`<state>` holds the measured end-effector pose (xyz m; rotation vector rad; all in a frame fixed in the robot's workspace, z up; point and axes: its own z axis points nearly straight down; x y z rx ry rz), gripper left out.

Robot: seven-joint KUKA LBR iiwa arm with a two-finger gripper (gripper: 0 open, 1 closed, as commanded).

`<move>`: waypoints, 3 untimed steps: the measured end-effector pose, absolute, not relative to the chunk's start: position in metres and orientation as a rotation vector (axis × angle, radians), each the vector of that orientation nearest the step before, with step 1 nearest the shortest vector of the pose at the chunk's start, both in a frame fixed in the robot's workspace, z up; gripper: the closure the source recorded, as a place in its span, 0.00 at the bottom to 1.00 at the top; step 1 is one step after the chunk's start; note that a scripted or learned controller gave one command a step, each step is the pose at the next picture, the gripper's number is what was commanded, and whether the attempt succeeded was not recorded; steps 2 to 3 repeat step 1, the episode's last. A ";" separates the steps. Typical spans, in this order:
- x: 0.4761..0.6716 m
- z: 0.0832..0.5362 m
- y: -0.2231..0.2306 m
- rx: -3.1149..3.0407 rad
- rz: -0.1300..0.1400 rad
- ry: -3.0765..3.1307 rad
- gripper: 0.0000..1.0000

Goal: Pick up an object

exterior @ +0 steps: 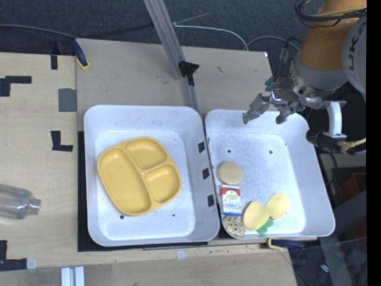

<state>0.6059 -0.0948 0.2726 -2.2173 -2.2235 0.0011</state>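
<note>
Our pincer (268, 115) hangs over the far rim of the right-hand shallow white bin (309, 177), its two fingers spread wide with nothing between them, well apart from anything we could lift. Below and nearer to us, along that bin's near left side, lie the candidates: a round tan biscuit-like disc (230, 173), just past it a small red-and-white printed packet (230, 199), then a speckled round cookie (235, 225) at the near wall, and beside these two pale yellow lemon-shaped pieces (266, 211) with a bit of green under them. The left-hand white bin (95, 159) carries a yellow three-compartment plastic tray (138, 174), and a clear plastic bottle (16, 202) lies on the surface at far left. We judge the reach not yet begun; to do it well we should choose the tan disc, which stands clearest of its neighbours, centre over it, and descend straight before closing.
</note>
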 end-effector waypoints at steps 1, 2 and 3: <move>0.665 0.269 -0.158 -2.225 0.000 -2.222 0.00; 0.665 0.269 -0.158 -2.225 0.000 -2.222 0.00; 0.665 0.269 -0.158 -2.225 0.000 -2.222 0.00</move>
